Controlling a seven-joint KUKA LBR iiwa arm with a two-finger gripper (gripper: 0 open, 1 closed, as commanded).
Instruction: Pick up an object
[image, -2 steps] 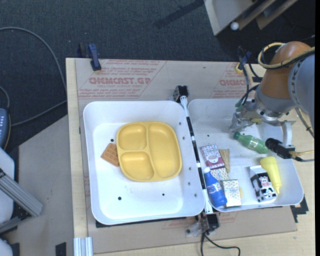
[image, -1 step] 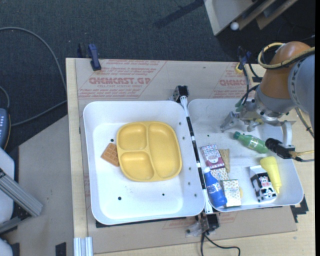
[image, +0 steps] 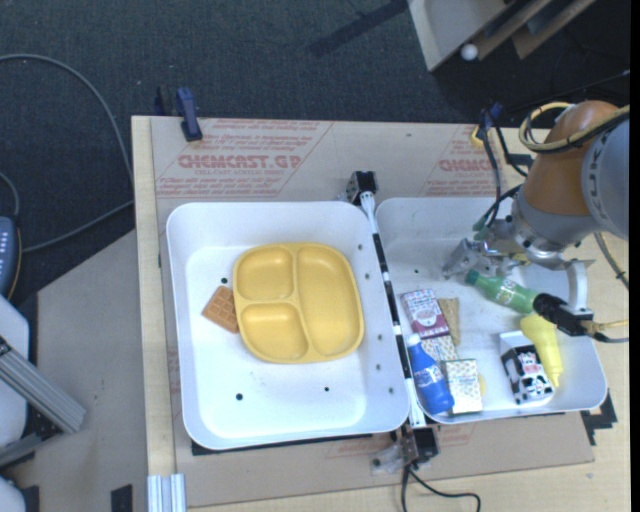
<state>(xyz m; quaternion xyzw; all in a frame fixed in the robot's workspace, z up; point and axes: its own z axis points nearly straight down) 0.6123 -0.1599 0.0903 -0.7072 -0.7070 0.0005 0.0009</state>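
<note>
My gripper (image: 478, 256) hangs low in the upper part of the right bin (image: 415, 222), under the grey and orange arm (image: 568, 175). A green bottle (image: 503, 291) lies on its side just below and right of the gripper, very close to it. A yellow toy (image: 545, 347) and a black and white box (image: 525, 373) sit further down on the right. A red and white packet (image: 423, 312), a blue bottle (image: 430, 377) and a patterned packet (image: 464, 385) lie along the bin's left side.
The left bin (image: 200, 300) holds a yellow divided plate (image: 297, 301) with a brown cracker (image: 220, 308) beside its left edge. A ridge (image: 383, 290) separates the two bins. A cable (image: 588, 325) runs near the right bin's right wall.
</note>
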